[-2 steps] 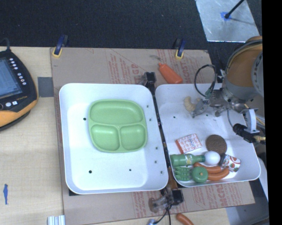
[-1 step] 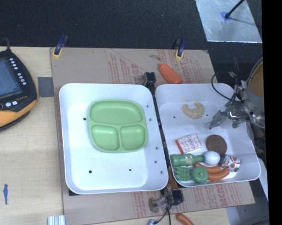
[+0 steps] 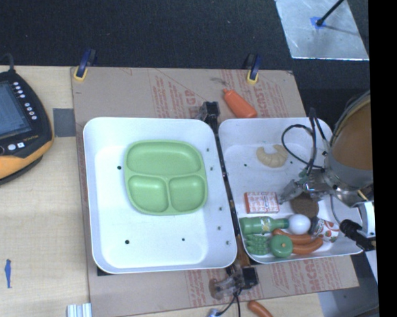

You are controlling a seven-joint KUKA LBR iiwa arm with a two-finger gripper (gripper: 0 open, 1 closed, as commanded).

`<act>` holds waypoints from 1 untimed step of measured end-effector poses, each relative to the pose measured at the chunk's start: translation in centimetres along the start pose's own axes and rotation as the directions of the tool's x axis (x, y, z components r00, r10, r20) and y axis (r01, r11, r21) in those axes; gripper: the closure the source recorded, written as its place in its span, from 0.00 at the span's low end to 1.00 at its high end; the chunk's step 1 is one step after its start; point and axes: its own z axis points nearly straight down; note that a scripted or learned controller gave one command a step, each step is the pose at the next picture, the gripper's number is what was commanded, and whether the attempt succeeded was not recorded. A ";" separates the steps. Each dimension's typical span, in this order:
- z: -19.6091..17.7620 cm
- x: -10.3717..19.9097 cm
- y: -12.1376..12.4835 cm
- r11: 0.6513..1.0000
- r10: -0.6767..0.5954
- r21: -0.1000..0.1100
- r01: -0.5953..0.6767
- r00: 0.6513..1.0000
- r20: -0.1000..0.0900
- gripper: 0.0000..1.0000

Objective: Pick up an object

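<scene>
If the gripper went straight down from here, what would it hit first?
Most likely the brown object directly under the gripper in the right bin, beside the red-and-white packet. Depth is unclear from this slanted view.

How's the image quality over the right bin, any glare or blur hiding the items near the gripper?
Camera view: lighting is even and soft, no harsh glare on the right bin. Slight overall softness; the gripper area is dim and cluttered with cables, so its detail blurs. The green bottle and white egg read clearly.

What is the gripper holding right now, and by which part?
Cannot be told: the gripper sits low in the right bin, over a brown object, and no grasp is visible.
</scene>
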 end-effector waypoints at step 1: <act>-1.1 -0.2 0.1 1.000 -0.004 -0.001 0.004 1.000 0.004 1.00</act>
